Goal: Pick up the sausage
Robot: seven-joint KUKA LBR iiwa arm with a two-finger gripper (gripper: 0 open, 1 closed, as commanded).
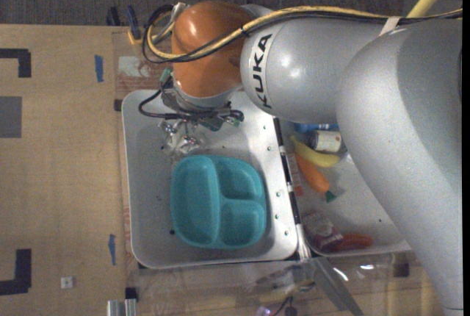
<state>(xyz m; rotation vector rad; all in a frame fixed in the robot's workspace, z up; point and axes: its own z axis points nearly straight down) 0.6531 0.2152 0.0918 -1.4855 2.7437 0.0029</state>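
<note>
A reddish, elongated sausage (355,241) lies near the front edge of the right bin (367,215), beside a small wrapped item (324,232). My gripper (178,135) hangs low over the back part of the left bin (143,182), just behind a teal divided plate (218,200). It is far to the left of the sausage, and I see nothing held in it. The orange wrist band and the grey arm cover much of the right bin.
In the right bin a yellow banana (316,153), an orange carrot (316,178) and a small can (324,139) lie beside the arm. The teal plate takes up the middle of the left bin. Blue tape marks sit on the wooden bench at the left.
</note>
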